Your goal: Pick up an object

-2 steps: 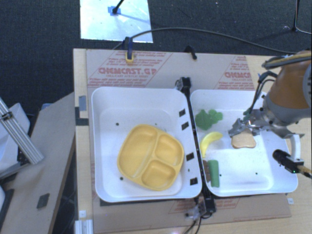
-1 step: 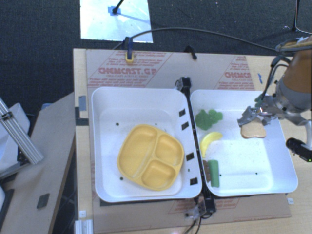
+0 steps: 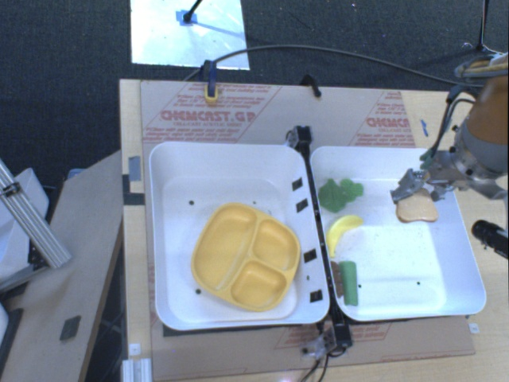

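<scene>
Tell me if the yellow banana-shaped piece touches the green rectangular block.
Apart. The camera view shows white bin floor between the yellow banana-shaped piece and the green rectangular block.

In my right-hand bin (image 3: 457,293) lie a bumpy green broccoli piece (image 3: 340,193) near the divider, a yellow banana-like piece (image 3: 342,231) just below it, a green-and-brown block (image 3: 347,282) lower still, and a flat tan cookie (image 3: 417,210) under my claw (image 3: 415,186).

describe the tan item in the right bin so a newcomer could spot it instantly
Start at the right-hand white bin, then look to its far right corner, where the arm's pincer hangs. The tan flat piece lies just below it, rounded like a cookie. It is the one beige thing there; the green clump, yellow piece and green block sit by the divider.
</scene>
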Motion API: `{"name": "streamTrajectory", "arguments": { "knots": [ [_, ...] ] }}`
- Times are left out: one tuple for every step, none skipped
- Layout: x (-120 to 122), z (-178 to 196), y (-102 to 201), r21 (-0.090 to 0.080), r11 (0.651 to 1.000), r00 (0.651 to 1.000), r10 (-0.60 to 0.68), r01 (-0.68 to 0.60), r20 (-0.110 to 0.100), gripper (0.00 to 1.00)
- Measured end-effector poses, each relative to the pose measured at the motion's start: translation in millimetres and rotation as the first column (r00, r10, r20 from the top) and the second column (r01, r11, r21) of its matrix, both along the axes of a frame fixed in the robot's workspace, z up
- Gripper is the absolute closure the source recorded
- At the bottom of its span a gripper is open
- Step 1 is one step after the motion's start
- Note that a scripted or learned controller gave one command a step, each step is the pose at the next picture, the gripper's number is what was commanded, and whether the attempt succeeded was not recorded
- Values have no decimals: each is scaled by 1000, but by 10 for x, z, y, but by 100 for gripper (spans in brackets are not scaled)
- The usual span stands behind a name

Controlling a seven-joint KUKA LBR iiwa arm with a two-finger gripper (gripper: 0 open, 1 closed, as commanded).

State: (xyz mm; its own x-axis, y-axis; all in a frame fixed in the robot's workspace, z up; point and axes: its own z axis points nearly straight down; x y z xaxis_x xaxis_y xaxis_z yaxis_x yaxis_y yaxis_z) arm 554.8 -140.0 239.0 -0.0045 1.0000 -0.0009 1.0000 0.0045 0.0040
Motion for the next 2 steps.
{"name": "streamTrajectory", "arguments": {
  "knots": [
    [69, 74, 572, 2, 1000, 1000, 5, -5, -1, 100],
    [96, 132, 1139, 3, 1000, 1000, 7, -7, -1, 100]
  ]
}}
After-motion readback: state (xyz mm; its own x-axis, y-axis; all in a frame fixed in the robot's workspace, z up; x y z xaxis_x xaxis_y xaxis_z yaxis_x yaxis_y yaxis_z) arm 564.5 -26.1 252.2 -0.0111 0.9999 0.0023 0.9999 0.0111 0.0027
